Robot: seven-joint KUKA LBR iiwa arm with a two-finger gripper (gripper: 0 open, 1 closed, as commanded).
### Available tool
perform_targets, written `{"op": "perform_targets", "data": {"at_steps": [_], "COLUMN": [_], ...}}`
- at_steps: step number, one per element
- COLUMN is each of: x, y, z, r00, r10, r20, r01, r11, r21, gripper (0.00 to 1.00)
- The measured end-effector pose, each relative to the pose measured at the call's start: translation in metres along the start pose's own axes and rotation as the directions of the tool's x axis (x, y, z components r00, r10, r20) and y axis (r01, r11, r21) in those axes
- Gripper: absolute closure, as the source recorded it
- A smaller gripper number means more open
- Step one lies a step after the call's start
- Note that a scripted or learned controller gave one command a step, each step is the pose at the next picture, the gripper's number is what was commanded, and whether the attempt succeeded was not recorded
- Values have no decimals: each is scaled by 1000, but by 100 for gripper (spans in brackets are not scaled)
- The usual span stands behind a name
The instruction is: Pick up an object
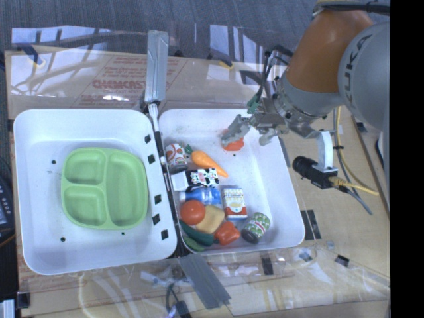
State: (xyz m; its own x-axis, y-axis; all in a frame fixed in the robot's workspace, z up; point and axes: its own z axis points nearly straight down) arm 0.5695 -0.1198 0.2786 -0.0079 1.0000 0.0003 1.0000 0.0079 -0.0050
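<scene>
Judging from where things lie, we put the pick near done: the pincer is clamped on a small orange-red object over the right bin, apart from the toy-food pile, lifting clear remaining.

One fixed camera looks down at a slant on the surface, taking in both white bins side by side; the arm enters from the right.
</scene>
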Motion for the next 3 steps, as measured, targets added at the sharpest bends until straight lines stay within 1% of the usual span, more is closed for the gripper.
{"op": "perform_targets", "data": {"at_steps": [1, 2, 3], "x": [16, 17, 17], "y": [32, 31, 31], "z": [164, 156, 156], "r00": [1000, 1000, 1000], "r10": [-15, -19, -19], "r20": [7, 6, 6], "r01": [15, 19, 19], "r11": [1000, 1000, 1000], "r21": [-15, -9, -9], "gripper": [0, 100, 0]}}
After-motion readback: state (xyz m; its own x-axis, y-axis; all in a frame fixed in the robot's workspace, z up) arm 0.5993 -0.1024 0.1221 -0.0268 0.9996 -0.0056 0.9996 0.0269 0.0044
